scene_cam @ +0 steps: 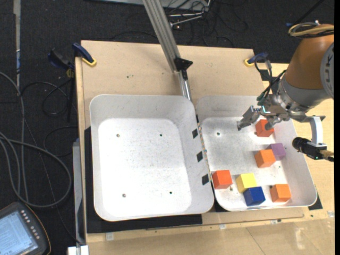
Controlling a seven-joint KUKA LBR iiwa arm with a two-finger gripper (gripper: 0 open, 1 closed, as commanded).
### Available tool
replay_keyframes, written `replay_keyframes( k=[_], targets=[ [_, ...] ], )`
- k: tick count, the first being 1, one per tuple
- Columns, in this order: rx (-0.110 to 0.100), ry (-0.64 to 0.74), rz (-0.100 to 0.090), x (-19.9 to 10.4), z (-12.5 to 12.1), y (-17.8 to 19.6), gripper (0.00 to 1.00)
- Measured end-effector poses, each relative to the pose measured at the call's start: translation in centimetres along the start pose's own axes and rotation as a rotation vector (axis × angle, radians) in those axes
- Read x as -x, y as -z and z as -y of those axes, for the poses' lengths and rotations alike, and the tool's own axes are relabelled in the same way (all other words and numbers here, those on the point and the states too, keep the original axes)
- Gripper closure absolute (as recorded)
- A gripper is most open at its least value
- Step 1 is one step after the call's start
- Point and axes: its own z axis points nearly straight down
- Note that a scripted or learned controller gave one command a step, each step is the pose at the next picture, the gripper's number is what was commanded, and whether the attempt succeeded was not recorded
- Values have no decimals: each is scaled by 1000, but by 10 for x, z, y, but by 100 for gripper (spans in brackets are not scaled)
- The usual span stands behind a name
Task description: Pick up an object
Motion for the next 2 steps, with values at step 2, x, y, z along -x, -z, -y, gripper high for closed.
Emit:
replay_keyframes(
  k=[2],
  targets=[
    [-1, -2, 0, -9, 4, -49, 0]
  ],
)
